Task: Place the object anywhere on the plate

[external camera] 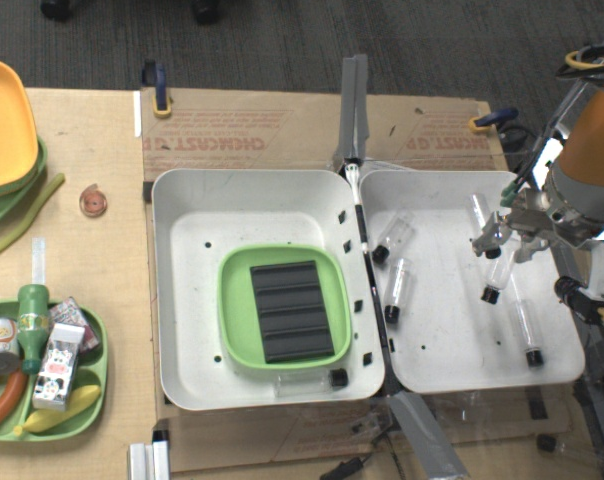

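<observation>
The gripper [507,240] hovers over the right bin [432,353]; whether it grips a clear tube [499,271] hanging below, I cannot tell. A loose hold could drop it short of the green plate [234,298] in the left bin [182,268].

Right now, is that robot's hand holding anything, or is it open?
Hand: over the right white bin, beside clear plastic tubes with black caps; open or closed cannot be told.

- We saw a dark grey carpeted floor [282,18] beyond the bench, with black chair castors [57,3] resting on it.
- We noted a light wooden tabletop [92,258] at left and brown cardboard sheeting [252,133] under the bins.
- Lighting was even and soft.
</observation>
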Robot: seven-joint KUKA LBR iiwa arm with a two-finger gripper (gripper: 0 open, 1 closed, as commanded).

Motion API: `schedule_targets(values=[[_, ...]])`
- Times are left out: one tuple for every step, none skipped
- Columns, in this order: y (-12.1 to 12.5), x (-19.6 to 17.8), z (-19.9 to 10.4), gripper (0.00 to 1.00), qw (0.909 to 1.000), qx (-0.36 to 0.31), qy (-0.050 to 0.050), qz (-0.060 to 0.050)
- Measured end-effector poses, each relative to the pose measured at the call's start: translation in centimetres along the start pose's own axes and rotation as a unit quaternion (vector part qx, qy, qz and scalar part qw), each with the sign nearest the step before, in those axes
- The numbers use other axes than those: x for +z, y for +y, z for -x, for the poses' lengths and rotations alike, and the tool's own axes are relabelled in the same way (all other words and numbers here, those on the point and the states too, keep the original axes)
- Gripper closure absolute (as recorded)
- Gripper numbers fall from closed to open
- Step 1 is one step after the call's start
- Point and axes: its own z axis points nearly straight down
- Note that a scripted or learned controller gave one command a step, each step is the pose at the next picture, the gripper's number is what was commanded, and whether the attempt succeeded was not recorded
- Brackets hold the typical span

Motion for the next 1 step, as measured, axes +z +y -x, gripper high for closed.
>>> schedule_targets(values=[[0.01,-0.02,0.01,0.00,1.0000,0.000,0.000,0.000]])
